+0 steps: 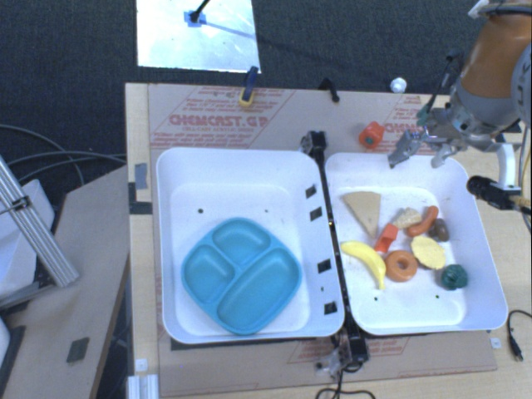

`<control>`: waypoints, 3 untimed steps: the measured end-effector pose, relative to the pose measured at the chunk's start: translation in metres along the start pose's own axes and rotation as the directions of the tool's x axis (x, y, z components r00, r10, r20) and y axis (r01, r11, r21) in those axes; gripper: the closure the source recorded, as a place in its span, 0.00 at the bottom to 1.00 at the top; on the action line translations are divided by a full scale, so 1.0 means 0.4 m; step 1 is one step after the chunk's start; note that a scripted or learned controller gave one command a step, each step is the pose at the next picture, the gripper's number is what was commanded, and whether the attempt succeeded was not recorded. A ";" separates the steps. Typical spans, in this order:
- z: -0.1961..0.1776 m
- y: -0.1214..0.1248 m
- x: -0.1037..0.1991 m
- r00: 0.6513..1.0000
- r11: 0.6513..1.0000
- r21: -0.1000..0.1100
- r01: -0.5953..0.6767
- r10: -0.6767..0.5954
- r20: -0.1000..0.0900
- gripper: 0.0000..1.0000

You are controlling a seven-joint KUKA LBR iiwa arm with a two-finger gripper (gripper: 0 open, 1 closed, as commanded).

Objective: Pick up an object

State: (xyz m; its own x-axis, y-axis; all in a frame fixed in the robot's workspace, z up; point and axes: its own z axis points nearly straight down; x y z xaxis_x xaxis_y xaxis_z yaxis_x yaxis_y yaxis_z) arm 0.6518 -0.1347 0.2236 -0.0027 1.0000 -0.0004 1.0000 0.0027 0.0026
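My gripper (422, 153) hangs open above the far edge of the right bin (478, 306), with nothing between its two fingers. Below it in that bin lie toy foods: a tan wedge (364, 209), a yellow banana (366, 260), an orange carrot piece (386, 238), a brown doughnut (401, 266), a yellow slice (429, 253), a red sausage (423, 220), a beige piece (406, 218), a dark brown lump (440, 231) and a dark green ball (454, 277).
The left bin (179, 181) holds a blue divided plate (241, 274). An orange object (371, 135) lies on the cardboard behind the right bin. A yellow and blue clip (248, 90) sits near the bench's far edge.
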 end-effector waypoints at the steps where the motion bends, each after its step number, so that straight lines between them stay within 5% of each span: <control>1: 0.298 -0.142 -0.039 1.000 1.000 0.006 -0.006 0.006 0.004 0.00; 2: 0.338 -0.093 0.048 1.000 1.000 -0.006 0.003 -0.003 0.002 0.00; 3: 0.349 -0.214 0.067 1.000 1.000 0.005 -0.002 0.002 -0.001 0.00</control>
State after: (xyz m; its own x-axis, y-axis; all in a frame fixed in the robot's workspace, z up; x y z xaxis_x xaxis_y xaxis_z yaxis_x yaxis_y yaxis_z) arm 0.5667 -0.1082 0.0839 -0.0008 1.0000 0.0008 1.0000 0.0008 -0.0025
